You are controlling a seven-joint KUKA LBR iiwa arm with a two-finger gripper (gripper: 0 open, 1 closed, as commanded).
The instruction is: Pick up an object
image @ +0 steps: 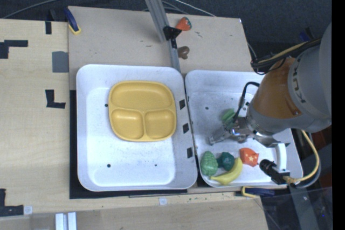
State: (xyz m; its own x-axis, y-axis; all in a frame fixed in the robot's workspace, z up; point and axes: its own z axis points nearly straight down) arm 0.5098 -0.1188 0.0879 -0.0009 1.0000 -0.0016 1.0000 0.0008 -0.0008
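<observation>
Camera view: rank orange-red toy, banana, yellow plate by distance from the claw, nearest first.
From the claw, right bin:
1. Orange-red toy, right bin, near the wrist.
2. Banana, right bin's front edge.
3. Yellow plate, left bin.

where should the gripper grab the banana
Grip the banana across its narrow middle, coming from above. It lies flat along the bin's near wall, curved, with the green toys touching its upper side, so fingers fit best across its width.

Even, fairly bright light is falling from above, leaving the white bins (89, 116) slightly washed out. Soft shadows are gathering under the arm (302, 89). The whole picture is looking grainy and mildly blurred, and the dark floor beyond the bench (32, 116) is losing detail.
</observation>
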